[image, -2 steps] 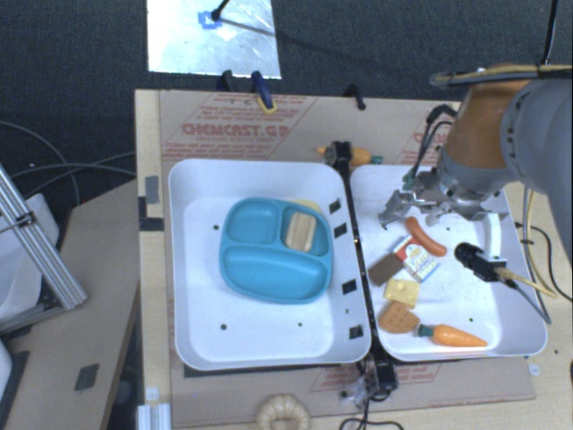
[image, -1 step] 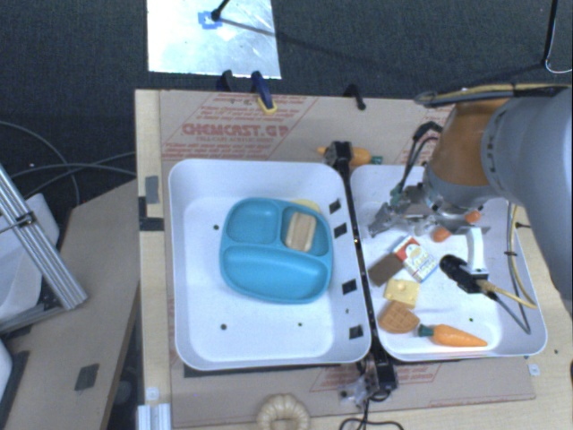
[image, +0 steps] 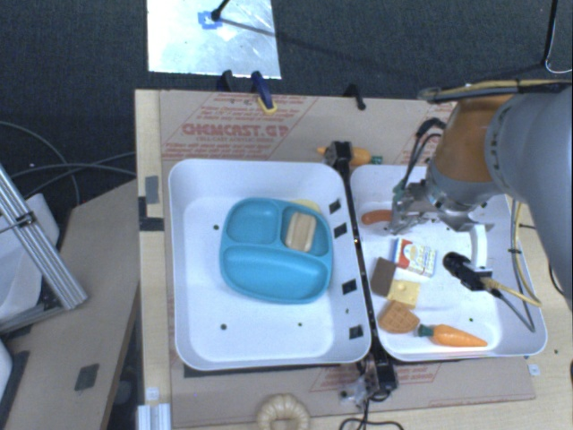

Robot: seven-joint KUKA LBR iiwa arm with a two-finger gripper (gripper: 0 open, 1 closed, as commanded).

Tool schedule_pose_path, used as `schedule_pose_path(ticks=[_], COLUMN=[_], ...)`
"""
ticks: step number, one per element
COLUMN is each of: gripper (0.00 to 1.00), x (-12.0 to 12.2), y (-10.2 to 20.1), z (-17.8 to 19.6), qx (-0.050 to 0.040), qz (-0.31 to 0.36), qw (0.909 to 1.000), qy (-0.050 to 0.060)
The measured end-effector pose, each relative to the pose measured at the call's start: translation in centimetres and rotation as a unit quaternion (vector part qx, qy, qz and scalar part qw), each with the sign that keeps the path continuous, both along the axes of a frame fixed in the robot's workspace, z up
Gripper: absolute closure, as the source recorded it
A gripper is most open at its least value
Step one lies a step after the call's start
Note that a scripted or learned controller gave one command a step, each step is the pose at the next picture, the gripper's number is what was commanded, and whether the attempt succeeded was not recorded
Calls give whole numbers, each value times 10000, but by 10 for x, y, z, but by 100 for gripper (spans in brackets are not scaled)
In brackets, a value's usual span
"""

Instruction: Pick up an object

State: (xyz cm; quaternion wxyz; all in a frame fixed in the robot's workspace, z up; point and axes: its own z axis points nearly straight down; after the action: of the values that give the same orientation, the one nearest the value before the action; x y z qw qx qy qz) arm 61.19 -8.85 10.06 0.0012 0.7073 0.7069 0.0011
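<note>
My gripper (image: 405, 215) hangs over the upper part of the right bin (image: 510, 339), coming in from the right. Just left of it lies a red sausage (image: 375, 215). Right below the gripper is a small white carton with red and blue print (image: 414, 256). Further down lie a brown slab (image: 383, 276), a yellow cheese square (image: 405, 291), an orange-brown cookie (image: 398, 317) and a carrot (image: 453, 336). I see nothing held in the gripper.
The left bin (image: 206, 330) holds a blue divided plate (image: 269, 267) with a tan bread piece (image: 300, 232) in its upper right compartment. A black divider with clips (image: 352, 240) separates the bins. A small yellow object (image: 360, 157) sits behind them.
</note>
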Motion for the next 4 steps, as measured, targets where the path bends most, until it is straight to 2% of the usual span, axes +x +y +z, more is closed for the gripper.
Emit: schedule_pose_path(ticks=[1, 3, 4], gripper=[100, 100, 100], x=[7, 6, -35], y=[3, 9, 53], z=[45, 126, 124], qx=[-2, 1, 10], qz=[24, 30, 45], qw=[10000, 10000, 10000], qy=[-16, -7, 22])
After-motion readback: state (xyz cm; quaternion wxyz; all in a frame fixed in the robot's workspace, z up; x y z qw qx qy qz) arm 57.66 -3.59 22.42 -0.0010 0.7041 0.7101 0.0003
